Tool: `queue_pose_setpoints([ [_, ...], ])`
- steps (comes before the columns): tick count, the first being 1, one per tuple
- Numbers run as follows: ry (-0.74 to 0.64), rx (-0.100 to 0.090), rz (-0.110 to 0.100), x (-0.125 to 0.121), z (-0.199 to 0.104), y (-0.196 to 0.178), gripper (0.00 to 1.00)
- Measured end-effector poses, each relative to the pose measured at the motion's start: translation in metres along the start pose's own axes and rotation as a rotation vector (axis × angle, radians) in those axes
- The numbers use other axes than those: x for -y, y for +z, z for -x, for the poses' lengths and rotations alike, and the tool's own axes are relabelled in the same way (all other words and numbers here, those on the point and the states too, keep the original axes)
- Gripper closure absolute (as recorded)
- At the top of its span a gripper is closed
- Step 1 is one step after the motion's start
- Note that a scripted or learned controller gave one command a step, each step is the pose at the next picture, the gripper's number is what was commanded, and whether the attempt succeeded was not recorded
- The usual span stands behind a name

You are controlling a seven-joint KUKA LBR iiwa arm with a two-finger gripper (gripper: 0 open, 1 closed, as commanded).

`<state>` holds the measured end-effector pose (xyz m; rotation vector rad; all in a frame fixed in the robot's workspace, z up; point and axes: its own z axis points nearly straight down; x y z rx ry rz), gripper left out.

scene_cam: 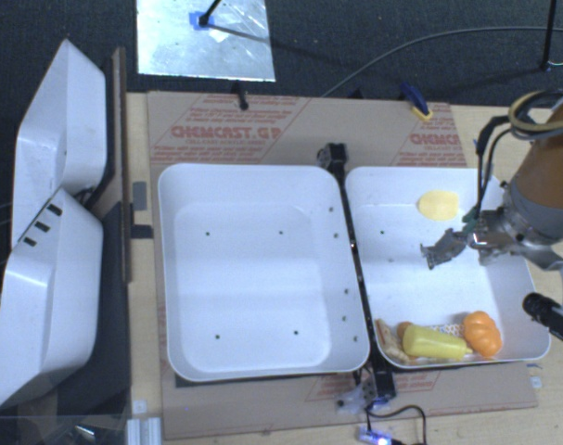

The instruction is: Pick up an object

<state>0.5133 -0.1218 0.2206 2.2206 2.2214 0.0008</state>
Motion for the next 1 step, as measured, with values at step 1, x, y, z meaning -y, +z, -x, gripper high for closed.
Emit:
queue_pose_setpoints([
  [1, 0.003, -0.002, -0.011, -0.0021, 0.0405, 0.1278, 0.0],
])
